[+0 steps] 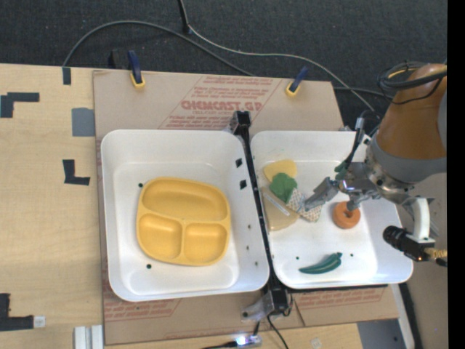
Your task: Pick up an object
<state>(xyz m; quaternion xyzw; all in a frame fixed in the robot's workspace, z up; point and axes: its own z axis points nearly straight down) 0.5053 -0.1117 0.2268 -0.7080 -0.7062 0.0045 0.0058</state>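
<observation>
Gripper: I see the gripper (320, 197) low in the right bin (363, 140), reaching from 3 o'clock toward the middle. Its grey fingers point toward 8 o'clock and look spread a little, with nothing held between them as far as I can judge.

Nearest object: a clear wrapped piece (282, 213) lies just beside the fingertips, at the 9 o'clock side of the bin. A green block (283, 187) sits on top of it, and a yellow piece (280, 170) lies at 12 o'clock from the green block.

Other choices: an orange toy (347, 216) stands just at 4 o'clock from the gripper, partly under the wrist. A green pepper (320, 264) lies alone near the 6 o'clock wall.

Left bin: the left bin (116, 195) carries a yellow tray (184, 220), well apart from the arm.

Step in hand: I judge that the gripper is closing in on the pile by the divider.

How to do it well: I would pick one target only, the green block, because it is firm and stands highest. I would centre the fingers over it, turn them across its short side, go down straight, and close slowly.

Risk: the clear wrap is slippery, and the pile can slide against the divider.
</observation>
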